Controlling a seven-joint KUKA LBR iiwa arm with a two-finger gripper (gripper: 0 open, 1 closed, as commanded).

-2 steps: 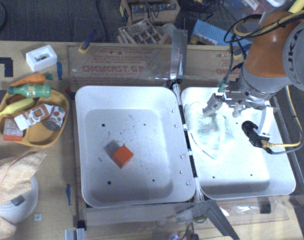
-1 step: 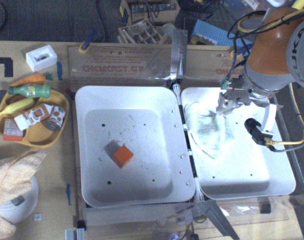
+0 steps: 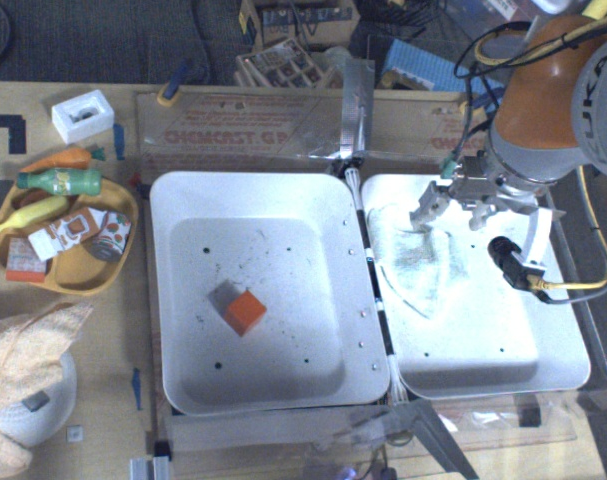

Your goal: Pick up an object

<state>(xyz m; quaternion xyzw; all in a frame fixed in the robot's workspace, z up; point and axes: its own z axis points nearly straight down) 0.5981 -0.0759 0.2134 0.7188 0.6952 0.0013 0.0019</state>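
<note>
Orange cube (image 3: 247, 312) sits in left bin (image 3: 183, 208), toward its near-left part — well apart from the arm. Further back, gripper (image 3: 453, 208) hangs over right bin (image 3: 553, 368), nr its far-left corner, fingers spread apart, nothing btwn them.

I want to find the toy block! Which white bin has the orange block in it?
The left bin. The orange block lies on its floor, while the end effector hangs over the right bin.

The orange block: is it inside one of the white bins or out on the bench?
Inside. The orange block lies on the floor of the left bin, apart from its walls; the gripper is over the right bin.
</note>
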